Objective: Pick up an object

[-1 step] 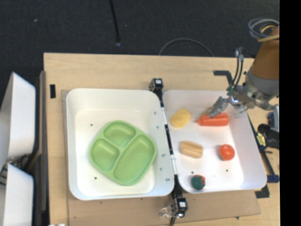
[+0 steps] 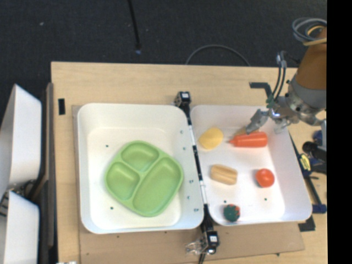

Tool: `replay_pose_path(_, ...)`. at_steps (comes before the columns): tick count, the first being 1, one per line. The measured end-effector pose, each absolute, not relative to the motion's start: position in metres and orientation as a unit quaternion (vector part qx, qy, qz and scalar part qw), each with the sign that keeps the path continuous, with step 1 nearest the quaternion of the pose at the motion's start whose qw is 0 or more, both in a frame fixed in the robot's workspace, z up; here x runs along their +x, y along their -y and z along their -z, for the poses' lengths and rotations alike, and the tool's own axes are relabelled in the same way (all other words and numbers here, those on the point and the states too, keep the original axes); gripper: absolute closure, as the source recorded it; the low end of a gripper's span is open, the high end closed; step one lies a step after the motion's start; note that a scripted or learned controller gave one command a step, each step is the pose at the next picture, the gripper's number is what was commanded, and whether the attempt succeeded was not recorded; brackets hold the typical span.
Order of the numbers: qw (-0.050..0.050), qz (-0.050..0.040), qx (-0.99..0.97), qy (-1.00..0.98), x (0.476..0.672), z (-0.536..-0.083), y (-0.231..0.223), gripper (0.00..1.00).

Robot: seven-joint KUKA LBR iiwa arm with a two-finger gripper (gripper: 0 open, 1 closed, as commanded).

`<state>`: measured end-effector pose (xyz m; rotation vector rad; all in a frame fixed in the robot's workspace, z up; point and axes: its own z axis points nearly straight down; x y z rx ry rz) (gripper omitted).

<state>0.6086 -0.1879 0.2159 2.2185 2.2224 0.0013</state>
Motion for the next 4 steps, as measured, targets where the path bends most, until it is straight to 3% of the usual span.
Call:
replay_pose_path(2,-0.001,0.0027,0.707,-0.707,0.608,-0.12,0.195,0.0)
replay_pose_path(3,0.001,0.0015,0.708,-0.706,0.608,-0.1,0.197,0.0)
replay_pose_path(4,0.003,-0.0001,0.709,-0.706,0.609,-0.113,0.198,1.0)
